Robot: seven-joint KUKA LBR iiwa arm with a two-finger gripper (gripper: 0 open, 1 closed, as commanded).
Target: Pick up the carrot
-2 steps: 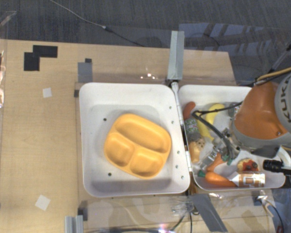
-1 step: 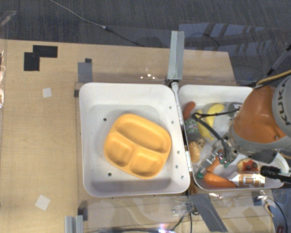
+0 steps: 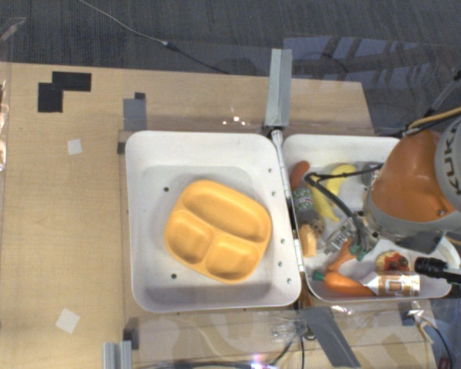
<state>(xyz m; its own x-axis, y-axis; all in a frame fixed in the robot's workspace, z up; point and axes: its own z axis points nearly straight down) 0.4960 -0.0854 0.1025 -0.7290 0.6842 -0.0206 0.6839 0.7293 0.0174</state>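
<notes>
Near right bin's front wall, carrot [image 3: 347,284] lying crosswise, hand [image 3: 352,241] above, grip unclear

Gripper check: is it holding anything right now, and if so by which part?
Cannot be told. The gripper is low in the right bin, just above the carrot, but the view does not show anything between its fingers.

A light wooden bench [image 3: 77,229] carries two shallow white bins side by side, the left bin [image 3: 138,283] and the right bin [image 3: 316,289], with black patches [image 3: 61,89] near its far left corner
</notes>
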